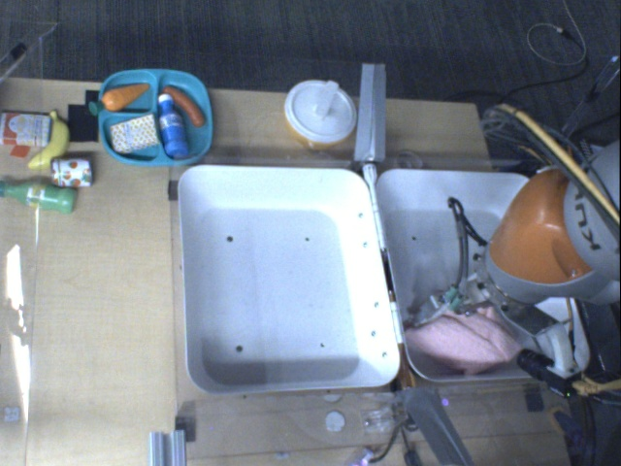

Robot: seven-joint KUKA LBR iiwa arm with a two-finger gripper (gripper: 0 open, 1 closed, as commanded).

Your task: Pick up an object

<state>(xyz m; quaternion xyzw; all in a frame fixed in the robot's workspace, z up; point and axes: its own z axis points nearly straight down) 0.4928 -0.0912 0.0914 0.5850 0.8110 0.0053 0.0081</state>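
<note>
Orange-banded, the arm (543, 236) looms closest, bent low over the right bin (417, 212). Its pincer (456, 304) sits at the bin's near end, just above a soft pink object (461, 346); whether it is gripping, I cannot tell. Left lies the other white bin (281, 275). Beyond, on the surface (87, 289), stand a white lidded cup (320, 113) and a blue tray (155, 116) of toy food.

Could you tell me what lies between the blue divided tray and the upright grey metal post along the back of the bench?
In the camera view, a round white-lidded container sits between the blue divided tray and the grey metal post, closer to the post.
</note>
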